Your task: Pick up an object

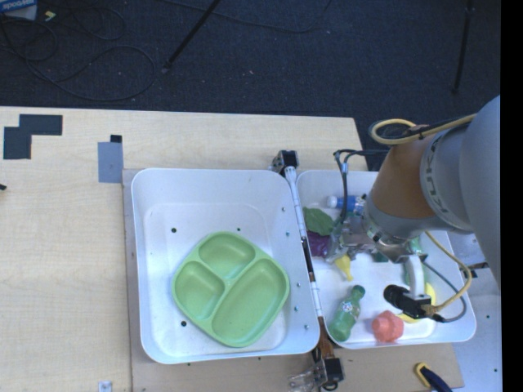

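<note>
The right bin (359, 337) holds several small things. A green bottle (346, 311) lies tilted near its front left, with a red ball (388, 326) to its right. A green leafy item (319, 219) and a purple piece (319, 247) rest against the left wall. A small yellow item (343, 265) lies just below my gripper (353, 247), which hangs low over the bin's middle. A blue and white item (341, 202) peeks out at the bin's back, partly hidden by the arm. Nothing shows between the gripper's tips.
The left bin (155, 219) carries a light green divided plate (231, 288). The arm's orange band (400, 182) and grey body cover the right bin's back right. A low ridge (298, 235) divides the bins. Bare bench extends to the left.
</note>
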### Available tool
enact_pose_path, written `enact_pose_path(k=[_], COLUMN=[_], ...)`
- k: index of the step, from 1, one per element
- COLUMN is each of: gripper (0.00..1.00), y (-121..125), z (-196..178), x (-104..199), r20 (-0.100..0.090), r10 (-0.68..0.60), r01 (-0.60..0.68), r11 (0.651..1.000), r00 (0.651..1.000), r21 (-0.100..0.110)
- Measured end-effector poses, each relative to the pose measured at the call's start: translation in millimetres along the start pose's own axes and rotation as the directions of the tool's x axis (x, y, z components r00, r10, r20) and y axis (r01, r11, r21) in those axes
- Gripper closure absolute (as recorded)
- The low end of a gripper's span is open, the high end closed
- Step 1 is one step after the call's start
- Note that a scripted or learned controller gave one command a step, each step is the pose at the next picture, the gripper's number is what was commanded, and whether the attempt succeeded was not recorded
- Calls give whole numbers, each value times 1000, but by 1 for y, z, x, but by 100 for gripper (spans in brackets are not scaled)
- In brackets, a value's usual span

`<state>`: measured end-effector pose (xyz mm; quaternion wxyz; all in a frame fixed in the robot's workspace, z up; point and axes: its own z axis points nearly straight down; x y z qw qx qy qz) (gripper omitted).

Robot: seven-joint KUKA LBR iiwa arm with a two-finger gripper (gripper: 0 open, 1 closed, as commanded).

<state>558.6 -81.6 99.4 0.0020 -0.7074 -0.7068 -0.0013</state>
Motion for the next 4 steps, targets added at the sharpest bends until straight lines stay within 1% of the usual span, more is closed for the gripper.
enact_pose_path(k=[1,2,3,4], gripper=[100,100,100,100], y=[-29,-79,-84,-81], z=[-88,-120,-119,-131], x=[53,69,133,213], r20=[4,4,4,5], r10=[-2,-3,-2,-4], r01=[2,3,2,4], r11=[1000,1000,1000,1000], r00=[1000,1000,1000,1000], r21=[2,4,4,4])
